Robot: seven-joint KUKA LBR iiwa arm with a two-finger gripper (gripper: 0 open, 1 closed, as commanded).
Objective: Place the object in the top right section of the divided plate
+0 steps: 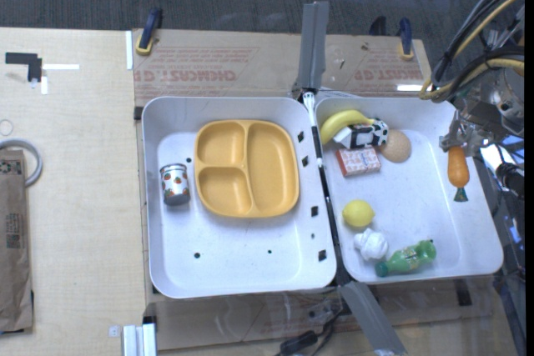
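Two white bins sit side by side on the desk, and the action is at the far right. The pincer (464,144) hangs over the right bin (417,217), near its right wall, and a carrot (456,168) dangles straight down from it, orange body up, thin dark tip pointing at the bin floor. From this view the carrot's top looks pinched between the fingers — so the pincer appears closed on the carrot, held clear of the floor.

The target lies well apart: the yellow divided plate (248,167) in the left bin (225,263), with a small tin can (174,183) just beside its left edge. Its large right-hand compartment (273,162) looks like the section to aim for.

To do this carry well, the arm should probably lift enough to clear the divider between the bins — and the banana (342,123), card box (359,162) and lemon (358,213) below the path. A hanging carrot can swing, so a steady traverse, then a low release over the upper part of that compartment, should stop it rolling across a ridge.
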